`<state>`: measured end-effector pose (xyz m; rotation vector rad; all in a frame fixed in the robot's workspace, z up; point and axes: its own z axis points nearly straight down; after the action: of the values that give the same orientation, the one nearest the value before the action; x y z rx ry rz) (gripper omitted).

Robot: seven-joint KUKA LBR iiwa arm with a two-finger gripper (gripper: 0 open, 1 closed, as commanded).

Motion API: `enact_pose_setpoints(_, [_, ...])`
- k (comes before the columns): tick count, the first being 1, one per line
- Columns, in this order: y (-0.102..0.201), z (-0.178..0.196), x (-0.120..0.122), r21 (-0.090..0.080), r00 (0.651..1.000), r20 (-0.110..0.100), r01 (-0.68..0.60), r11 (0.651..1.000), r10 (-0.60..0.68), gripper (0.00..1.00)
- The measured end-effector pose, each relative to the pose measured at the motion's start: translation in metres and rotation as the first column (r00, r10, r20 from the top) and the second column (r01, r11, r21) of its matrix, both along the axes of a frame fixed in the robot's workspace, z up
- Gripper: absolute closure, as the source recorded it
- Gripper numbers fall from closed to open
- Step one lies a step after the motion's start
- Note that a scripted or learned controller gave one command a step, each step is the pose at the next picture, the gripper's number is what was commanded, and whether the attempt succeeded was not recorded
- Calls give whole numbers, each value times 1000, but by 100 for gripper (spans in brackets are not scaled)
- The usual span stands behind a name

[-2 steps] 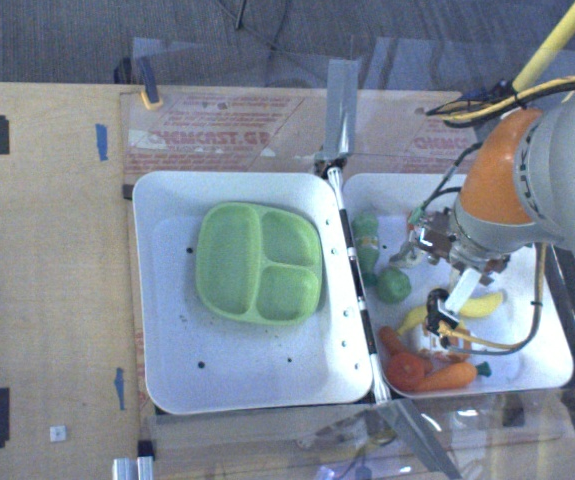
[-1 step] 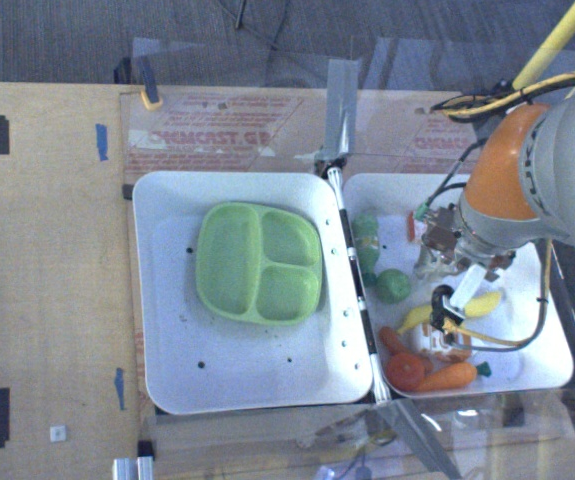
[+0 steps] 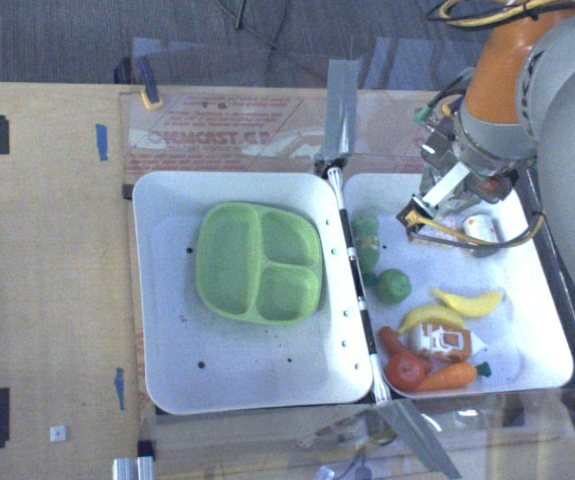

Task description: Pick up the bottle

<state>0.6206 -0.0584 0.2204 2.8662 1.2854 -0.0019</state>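
Pale wood bench top [image 3: 47, 268] carries two shallow white bins side by side, with dark carpet beyond its far edge. What I take to be the bottle [image 3: 365, 238] is the elongated green thing in the right bin [image 3: 547, 368]. It lies lengthwise against that bin's left wall, about halfway along it, and nothing is gripping it. Just beside its near end sits a round green lime [image 3: 394, 285], close enough to crowd a grasp from that side. Farther toward the near edge are two yellow bananas [image 3: 467, 303], a white and orange carton [image 3: 449, 342], a red tomato [image 3: 405, 370] and an orange carrot [image 3: 449, 376], bunched at the near left corner.

Over the far right part of the same bin hangs the gripper [image 3: 472, 206], well apart from the bottle, with a pale rounded thing [image 3: 481, 228] just under it that I cannot identify. Whether the gripper is open or closed cannot be told from this angle, and nothing can be seen held in it. Across the divider, the left bin [image 3: 167, 368] holds a green divided plate [image 3: 259, 263].

The task looks to be at the approach step, with the grasp not yet made. The next move calls for travel across the bin toward its left wall and a descent over the bottle's middle. The jaws would best close across its narrow width, clear of the wall and the lime.
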Motion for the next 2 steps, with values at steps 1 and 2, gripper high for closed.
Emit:
enact_pose_setpoints(1, [34,78,-14,0,992,0,123,992,-123,100])
enact_pose_setpoints(2, [63,105,4,1,893,1,451,893,-451,100])
